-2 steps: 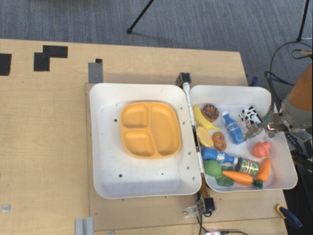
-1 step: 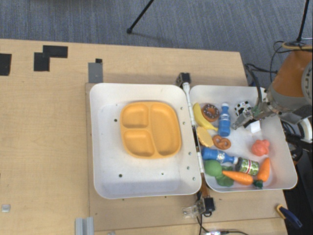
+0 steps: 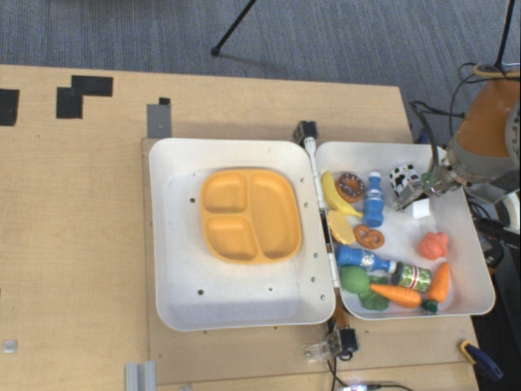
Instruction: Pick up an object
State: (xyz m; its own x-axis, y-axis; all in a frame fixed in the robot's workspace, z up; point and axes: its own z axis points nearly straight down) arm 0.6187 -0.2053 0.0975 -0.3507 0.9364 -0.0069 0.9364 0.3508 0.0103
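The right bin holds several toy foods. Among them are a yellow banana, a chocolate doughnut, an upright blue bottle, a pretzel, a coral lump, two carrots and a green-labelled bottle. My gripper hangs low over the bin's upper right part. It sits between a black-and-white toy and a small white block. I see nothing held in it.
The left bin carries an orange divided plate. A blue bottle lying down and green pieces crowd the right bin's lower left. The arm's orange band stands over the bin's right rim. Cables trail at the far right.
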